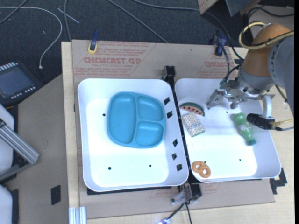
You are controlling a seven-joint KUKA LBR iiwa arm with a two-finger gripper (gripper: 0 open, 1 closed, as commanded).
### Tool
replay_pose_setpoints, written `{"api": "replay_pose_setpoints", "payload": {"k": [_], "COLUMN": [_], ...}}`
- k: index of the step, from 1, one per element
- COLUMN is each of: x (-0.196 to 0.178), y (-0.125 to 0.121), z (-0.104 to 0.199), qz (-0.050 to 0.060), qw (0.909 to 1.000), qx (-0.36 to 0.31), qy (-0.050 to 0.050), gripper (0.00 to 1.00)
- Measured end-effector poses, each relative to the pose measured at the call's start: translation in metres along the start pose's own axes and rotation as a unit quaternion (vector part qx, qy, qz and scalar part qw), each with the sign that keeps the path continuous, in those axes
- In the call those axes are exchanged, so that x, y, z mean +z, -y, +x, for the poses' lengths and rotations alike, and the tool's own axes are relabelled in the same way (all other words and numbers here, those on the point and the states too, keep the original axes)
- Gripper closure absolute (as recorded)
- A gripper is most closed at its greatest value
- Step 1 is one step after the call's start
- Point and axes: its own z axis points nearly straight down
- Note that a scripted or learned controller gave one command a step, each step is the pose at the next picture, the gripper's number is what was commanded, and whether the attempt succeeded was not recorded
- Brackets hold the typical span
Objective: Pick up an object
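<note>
The right bin (261, 168) holds a green bottle (244, 127) lying on its side at the right. Near the bin's left wall lie a watermelon slice (192, 109) and a patterned square packet (193, 124). A pretzel (201, 169) rests at the front left corner. My gripper (222, 101) hangs over the back of the right bin, left of the bottle's top and right of the watermelon slice. Its fingers stand open with nothing between them.
The left bin (93, 157) holds a blue divided plate (136, 119). The grey arm with its orange band (264, 50) comes in over the right bin's back right corner. Cables run along the right edge near the bottle. A black divider (175, 125) separates the bins.
</note>
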Motion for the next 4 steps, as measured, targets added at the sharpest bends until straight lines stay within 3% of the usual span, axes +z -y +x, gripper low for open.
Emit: {"api": "replay_pose_setpoints", "payload": {"k": [1, 2, 4], "x": [0.012, -0.001, -0.117], "y": [0.0, -0.002, -0.005], "z": [0.001, 0.001, -0.001], "qz": [-0.001, -0.003, -0.006], "qw": [1.0, 1.0, 1.0], "qx": [0.0, -0.001, 0.0], "qy": [0.0, 0.0, 0.002], "gripper": [0.0, 1.0, 1.0]}}
